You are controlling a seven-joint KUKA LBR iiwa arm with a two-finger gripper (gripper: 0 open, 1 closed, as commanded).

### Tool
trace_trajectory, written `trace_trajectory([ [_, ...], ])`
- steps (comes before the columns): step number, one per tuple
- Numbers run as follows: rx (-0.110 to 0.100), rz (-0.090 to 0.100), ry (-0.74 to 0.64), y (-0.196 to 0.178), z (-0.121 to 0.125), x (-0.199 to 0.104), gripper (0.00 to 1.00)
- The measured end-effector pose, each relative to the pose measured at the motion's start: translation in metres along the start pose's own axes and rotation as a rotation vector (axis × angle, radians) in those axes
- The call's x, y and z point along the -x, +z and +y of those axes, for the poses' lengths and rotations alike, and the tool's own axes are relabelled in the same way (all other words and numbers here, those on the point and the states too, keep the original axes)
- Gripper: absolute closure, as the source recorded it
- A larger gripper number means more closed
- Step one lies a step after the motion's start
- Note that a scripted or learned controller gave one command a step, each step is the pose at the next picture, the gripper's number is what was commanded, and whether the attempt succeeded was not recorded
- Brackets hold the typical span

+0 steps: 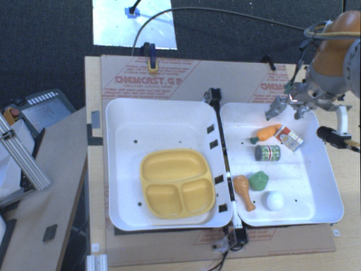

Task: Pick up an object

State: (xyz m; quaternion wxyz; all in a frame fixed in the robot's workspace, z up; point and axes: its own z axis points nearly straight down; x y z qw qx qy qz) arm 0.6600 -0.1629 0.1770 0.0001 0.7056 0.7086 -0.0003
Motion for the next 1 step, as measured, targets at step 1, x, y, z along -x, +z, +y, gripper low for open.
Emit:
trace_trajectory([
  [1,0.001,0.000,-0.003,0.0445,0.0073,-0.0047,0.00],
])
